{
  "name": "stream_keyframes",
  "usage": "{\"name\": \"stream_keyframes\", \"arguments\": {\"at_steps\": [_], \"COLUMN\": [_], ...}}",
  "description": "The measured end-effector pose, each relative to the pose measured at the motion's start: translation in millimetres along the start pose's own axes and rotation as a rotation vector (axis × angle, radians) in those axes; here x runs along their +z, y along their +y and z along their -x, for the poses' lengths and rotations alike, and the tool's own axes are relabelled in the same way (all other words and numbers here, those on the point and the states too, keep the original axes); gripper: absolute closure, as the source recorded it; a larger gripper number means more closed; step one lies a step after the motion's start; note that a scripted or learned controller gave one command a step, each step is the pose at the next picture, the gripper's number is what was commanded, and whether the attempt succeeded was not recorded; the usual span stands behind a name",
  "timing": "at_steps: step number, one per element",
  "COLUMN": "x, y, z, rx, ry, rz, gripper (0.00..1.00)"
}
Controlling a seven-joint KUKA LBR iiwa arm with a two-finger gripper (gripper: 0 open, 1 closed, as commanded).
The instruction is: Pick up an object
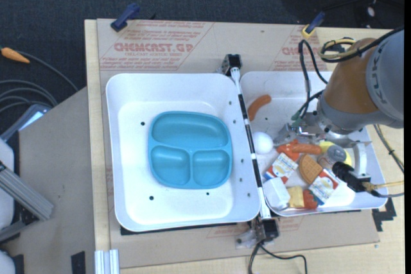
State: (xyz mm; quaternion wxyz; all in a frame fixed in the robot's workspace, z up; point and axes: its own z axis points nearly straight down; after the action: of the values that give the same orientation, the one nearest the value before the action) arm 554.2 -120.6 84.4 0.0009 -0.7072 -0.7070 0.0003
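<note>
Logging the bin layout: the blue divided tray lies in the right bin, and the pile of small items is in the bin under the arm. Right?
Not quite. The camera view shows the blue divided tray in the left bin, not the right. The pile of small items does lie in the right bin under the arm.

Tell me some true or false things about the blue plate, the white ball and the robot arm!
1. The blue plate sits in the left bin. True.
2. The blue plate is piled with toy food. False: its three sections are bare; the toy food lies in the right bin.
3. The white ball is in the right bin, near the divider between the bins. True.
4. The orange sausage lies on the blue plate. False: it lies in the right bin, toward its far end.
5. The robot arm reaches over the right bin. True.
</note>
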Motion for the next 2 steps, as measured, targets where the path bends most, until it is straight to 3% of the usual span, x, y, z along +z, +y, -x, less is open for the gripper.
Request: {"name": "stream_keyframes", "arguments": {"at_steps": [1,2], "x": [-9.8,-9.7], "y": [0.4,0.3], "z": [-0.2,-0.3], "rx": [0.0,0.001], "ry": [0.0,0.0], "rz": [0.002,0.001], "gripper": [1.0,0.0]}}
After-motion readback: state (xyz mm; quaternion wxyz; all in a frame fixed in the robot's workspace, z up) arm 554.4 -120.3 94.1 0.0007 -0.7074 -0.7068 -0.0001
